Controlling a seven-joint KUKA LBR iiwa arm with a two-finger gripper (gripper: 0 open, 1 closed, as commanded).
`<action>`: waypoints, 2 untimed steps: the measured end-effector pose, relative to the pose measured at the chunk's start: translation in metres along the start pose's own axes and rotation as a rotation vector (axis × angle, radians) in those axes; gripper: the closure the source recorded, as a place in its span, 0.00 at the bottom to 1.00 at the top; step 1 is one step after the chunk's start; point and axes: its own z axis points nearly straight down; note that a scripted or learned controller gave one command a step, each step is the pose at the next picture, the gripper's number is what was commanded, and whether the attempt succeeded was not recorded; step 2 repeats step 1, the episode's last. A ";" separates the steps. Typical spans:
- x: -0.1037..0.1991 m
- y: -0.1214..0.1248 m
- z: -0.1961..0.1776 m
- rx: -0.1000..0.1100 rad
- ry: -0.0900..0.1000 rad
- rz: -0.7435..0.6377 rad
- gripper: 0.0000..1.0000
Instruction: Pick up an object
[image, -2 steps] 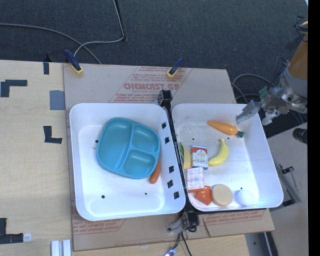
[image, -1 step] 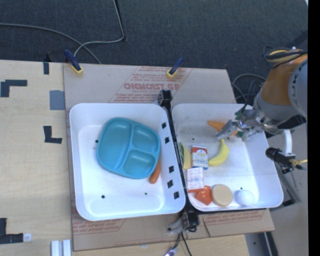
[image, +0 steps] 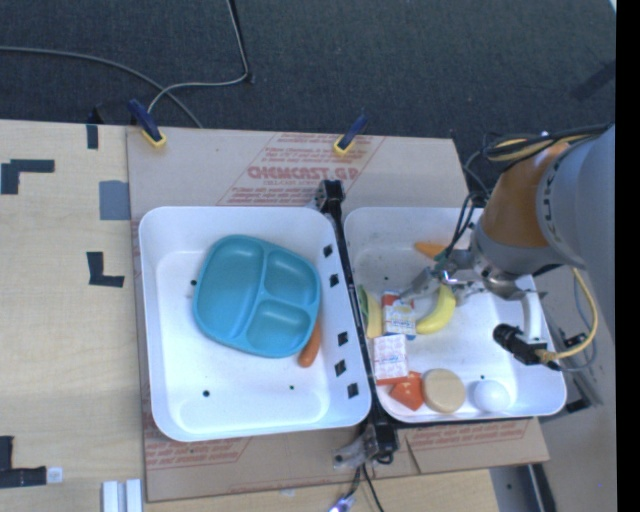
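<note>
Camera view, looking down at a slant on a pale wooden worktop with a cardboard sheet laid over it and two shallow white bins side by side. Two blue and yellow clamps grip the far edge of the cardboard.

In the left bin lies a blue divided plate, tilted slightly. An orange carrot-like piece pokes out from under the plate's near right edge, partly hidden by it.

In the right bin are several small things. A yellow banana lies near the middle. Just left of it sit two small white packets with red print, their labels too small to read. Along the near wall rest a red-orange piece, a round tan item and a white ball, close together in a row. A small orange bit shows near the far wall, partly covered by the arm.

From the right, the grey arm with its orange band reaches into the right bin. The gripper is low, right at the far end of the banana. It appears dark and blurred against the arm, so whether it is apart or together cannot be told, nor whether it touches the banana. Black cables trail over the bin's right side.
</note>
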 end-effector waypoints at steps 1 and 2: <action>0.001 0.000 -0.010 0.000 0.002 0.000 1.00; 0.001 0.000 -0.010 0.000 0.002 0.000 1.00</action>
